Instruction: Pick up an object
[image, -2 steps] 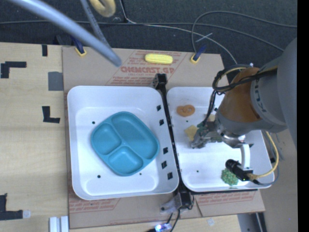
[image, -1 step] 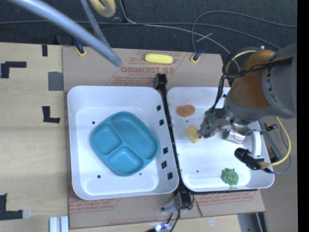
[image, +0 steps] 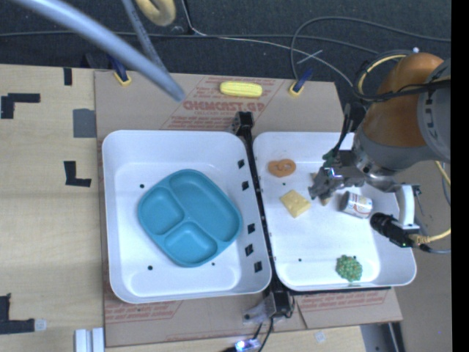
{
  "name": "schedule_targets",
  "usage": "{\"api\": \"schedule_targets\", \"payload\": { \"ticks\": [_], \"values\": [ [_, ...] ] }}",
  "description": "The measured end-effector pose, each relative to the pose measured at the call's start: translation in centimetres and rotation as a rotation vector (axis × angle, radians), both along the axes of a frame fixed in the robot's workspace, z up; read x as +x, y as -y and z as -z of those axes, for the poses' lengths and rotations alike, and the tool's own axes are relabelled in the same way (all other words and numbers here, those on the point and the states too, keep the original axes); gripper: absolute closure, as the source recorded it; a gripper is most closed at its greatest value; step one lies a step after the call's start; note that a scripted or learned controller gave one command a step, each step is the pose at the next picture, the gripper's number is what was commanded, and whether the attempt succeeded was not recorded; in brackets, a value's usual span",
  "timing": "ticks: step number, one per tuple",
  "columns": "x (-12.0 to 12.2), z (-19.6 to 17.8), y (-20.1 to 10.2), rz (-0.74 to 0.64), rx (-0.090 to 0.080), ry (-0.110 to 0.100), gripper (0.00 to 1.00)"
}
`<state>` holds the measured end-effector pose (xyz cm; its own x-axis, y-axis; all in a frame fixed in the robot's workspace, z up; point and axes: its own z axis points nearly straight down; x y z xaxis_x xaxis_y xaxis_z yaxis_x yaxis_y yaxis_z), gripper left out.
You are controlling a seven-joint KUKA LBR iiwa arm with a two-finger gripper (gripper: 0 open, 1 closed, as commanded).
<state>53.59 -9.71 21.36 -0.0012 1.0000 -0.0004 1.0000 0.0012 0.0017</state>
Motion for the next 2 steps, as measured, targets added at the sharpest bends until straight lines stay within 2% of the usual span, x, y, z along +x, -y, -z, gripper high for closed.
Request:
{"api": "schedule_targets", "payload": {
  "ticks": [1,2],
  "values": [
    [0.1,-5.3,0.0,0.0,-0.001,0.003,1.0],
    [-0.6,-4.1,-5.7,-0.003,0.0,-0.003,1.0]
  ]
}}
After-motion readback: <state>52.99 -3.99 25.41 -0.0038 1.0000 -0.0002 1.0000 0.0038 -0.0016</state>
